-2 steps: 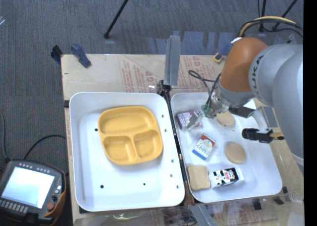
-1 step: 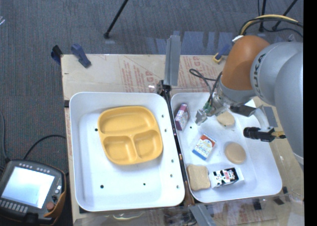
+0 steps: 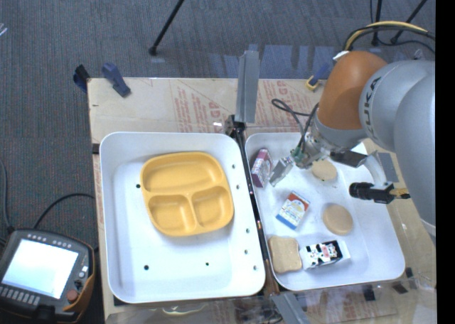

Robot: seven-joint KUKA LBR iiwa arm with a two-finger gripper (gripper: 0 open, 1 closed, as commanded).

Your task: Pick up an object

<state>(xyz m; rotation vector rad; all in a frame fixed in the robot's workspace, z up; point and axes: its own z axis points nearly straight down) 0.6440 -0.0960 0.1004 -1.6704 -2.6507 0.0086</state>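
My gripper hangs low over the upper left part of the right bin. Just to its left, by the bin's left wall, lies a small maroon and white packet. A round tan biscuit lies right of the gripper, under the wrist. Below it are a blue, white and red carton and a second tan biscuit. A toast slice and a black-and-white cow-print carton rest near the front wall. I see nothing held in the gripper.
The left bin holds a yellow divided plate. A grey upright post stands behind the seam between the bins. Blue clamps sit on the bench's back left corner. A handheld control pendant lies on the floor at lower left.
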